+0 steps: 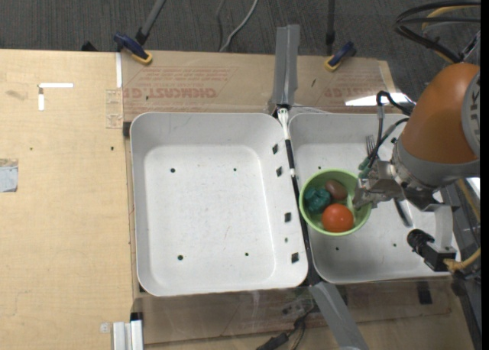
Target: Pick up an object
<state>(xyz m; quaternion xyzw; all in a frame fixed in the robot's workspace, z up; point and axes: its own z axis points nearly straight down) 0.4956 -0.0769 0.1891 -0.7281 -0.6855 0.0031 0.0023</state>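
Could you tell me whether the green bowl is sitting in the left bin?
No, the green bowl sits in the right bin.

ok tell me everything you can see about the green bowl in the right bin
The green bowl is small, round and looks like smooth plastic, light green at the rim and inside. It sits upright on the floor of the right bin, near that bin's left wall beside the divider. Inside lie three things close together: an orange-red ball, a teal object and a brownish piece. The gripper is at the bowl's right rim; whether it touches the rim is unclear.
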